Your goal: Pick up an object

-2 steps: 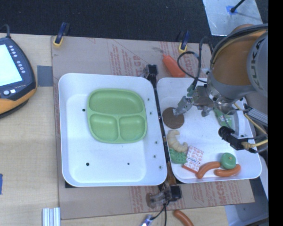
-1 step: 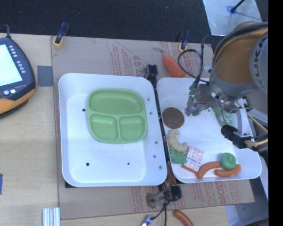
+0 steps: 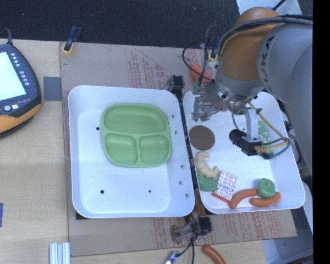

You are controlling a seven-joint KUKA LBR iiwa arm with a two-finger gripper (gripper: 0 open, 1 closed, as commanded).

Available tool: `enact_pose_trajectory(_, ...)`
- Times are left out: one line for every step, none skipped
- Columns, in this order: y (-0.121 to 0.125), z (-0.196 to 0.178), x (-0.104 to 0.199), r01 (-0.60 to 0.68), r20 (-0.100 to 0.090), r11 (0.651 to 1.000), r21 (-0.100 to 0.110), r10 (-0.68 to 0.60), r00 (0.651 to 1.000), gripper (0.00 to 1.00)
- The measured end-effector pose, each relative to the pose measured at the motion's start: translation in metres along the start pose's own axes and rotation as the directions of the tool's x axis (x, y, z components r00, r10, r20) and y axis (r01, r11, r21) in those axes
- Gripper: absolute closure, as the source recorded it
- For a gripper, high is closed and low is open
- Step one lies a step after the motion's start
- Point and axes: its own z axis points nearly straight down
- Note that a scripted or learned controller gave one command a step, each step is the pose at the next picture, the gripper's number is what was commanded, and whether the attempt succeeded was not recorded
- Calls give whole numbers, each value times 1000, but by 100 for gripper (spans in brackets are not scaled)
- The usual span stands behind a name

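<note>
My gripper (image 3: 202,112) hangs over the far left part of the right bin (image 3: 283,164), just above a brown round disc (image 3: 202,137), and nothing shows in it. Nearer the front of that bin lie a cream curved piece (image 3: 205,164), a small green piece (image 3: 208,182), a red-and-white checkered packet (image 3: 226,184), a green round thing (image 3: 265,187) and an orange-red sausage (image 3: 248,198). The arm's grey and orange wrist hides the far part of this bin.
The left bin (image 3: 85,164) holds a green divided plate (image 3: 136,135). A tablet with an orange case (image 3: 8,89) lies at the bench's left. A small orange thing (image 3: 194,70) lies behind the bins, and another (image 3: 214,253) in front of them.
</note>
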Motion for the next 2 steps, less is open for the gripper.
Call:
enact_pose_trajectory(-32, -8, -49, -5, 0, 1000, 0, 5, 1000, 100)
enact_pose_trajectory(-39, -15, 96, 2, -1, 1000, 0, -2, 1000, 100)
